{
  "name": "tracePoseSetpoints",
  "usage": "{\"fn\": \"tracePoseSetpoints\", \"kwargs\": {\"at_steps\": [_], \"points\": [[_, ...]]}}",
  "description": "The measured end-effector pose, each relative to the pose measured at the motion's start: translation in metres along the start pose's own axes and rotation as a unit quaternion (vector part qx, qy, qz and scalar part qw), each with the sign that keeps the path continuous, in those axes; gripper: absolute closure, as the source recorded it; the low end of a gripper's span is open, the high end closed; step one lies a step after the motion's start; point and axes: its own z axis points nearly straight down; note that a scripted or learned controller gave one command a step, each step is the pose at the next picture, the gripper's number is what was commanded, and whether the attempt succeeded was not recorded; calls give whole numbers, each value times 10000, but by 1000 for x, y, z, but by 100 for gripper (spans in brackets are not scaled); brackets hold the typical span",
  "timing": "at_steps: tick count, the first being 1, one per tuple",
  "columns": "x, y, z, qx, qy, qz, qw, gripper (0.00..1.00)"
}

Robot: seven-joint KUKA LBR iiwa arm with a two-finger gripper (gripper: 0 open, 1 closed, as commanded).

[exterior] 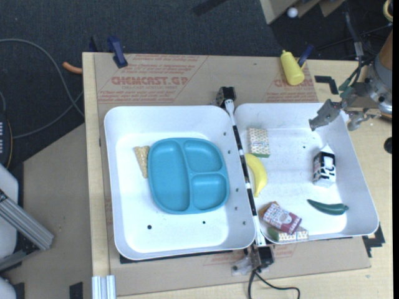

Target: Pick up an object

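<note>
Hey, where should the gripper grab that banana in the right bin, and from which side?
Probably across the middle of the banana, coming straight down from above. It lies flat along the right bin's left wall, curving lengthwise, so closing across its narrow width suits it. The wall side is tight, and the patterned packet sits close to its upper end.

grey metal gripper [340,113] with dark cables

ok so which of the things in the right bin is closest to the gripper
The black-and-white carton. It stands just below the gripper, near the bin's right side; the banana, cracker, green pepper and red box lie farther off.
</note>
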Motion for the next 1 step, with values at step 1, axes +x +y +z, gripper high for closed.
{"fn": "tracePoseSetpoints", "kwargs": {"at_steps": [1], "points": [[-32,61,127,15,3,3,10000,0]]}}
